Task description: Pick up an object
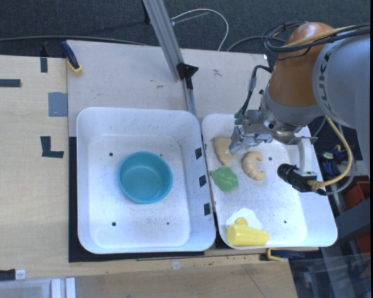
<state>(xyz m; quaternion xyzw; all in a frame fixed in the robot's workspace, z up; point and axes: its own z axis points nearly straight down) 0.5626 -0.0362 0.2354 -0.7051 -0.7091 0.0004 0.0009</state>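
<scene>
Camera view is showing us the claw (236, 143) hanging low in the far left part of the right bin (320, 225), just over a tan bread-like piece (221, 150); we cannot tell whether it is released or clenched. We are seeing a croissant (255, 165) just right of that piece, a green leafy item (224, 179) just near of it, and a yellow block on a white fried-egg shape (245, 231) at the near edge. A blue bowl (145, 177) is sitting alone in the left bin (90, 135).

We are judging the tan piece the likely target. To do this well, we are advising a centred descent, keeping off the bin wall on the left and the croissant on the right, since the items are crowding one another.

The bins are resting on a pale counter (124, 73) bearing dark tape marks (47, 146). A grey metal pole (165, 27) is slanting across the far side, cables (205, 17) are trailing over dark flooring beyond, and a yellow-and-blue clamp (71, 57) is gripping the far left edge.
</scene>
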